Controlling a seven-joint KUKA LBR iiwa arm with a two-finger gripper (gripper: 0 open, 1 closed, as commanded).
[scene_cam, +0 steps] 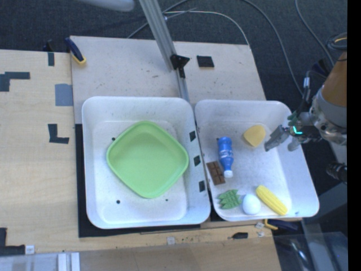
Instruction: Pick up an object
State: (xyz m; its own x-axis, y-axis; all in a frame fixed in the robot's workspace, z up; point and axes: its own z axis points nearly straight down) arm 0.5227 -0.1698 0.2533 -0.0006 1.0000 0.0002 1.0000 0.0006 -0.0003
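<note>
Claw over right bin, spread wide

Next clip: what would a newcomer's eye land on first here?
Probably the big green plate, alone in the left bin. Next, the small things in the right bin: a blue bottle near its middle, a yellow sponge toward the back, a corn cob and a white egg at the front. The gripper hangs at that bin's right edge.

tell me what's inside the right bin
In the right bin: a blue bottle, yellow sponge, brown bar, green leaf toy, white egg and corn. The pincer covers a little of the bin's right side.
</note>
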